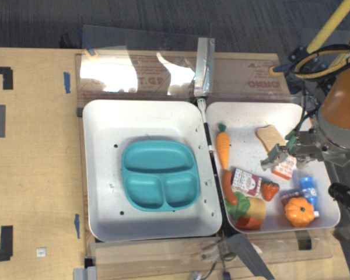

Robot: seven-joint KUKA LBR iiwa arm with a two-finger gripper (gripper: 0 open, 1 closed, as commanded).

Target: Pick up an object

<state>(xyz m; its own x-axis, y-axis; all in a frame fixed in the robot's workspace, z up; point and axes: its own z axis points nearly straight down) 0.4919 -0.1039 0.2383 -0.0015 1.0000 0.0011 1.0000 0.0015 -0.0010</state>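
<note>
**Teal tray idle, crowded bin waits**

Teal tray sits in the left bin. Rightward, carrot, small carton and strawberry crowd together. My gripper hovers beside the red-white packet (jaw gap unreadable). Neighbours could deflect a descent.

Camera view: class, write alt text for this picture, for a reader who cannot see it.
A robot gripper reaches in from the right over the right bin, above a small white and red carton among toy foods such as a carrot and a pumpkin. The left bin holds a teal divided tray.
</note>
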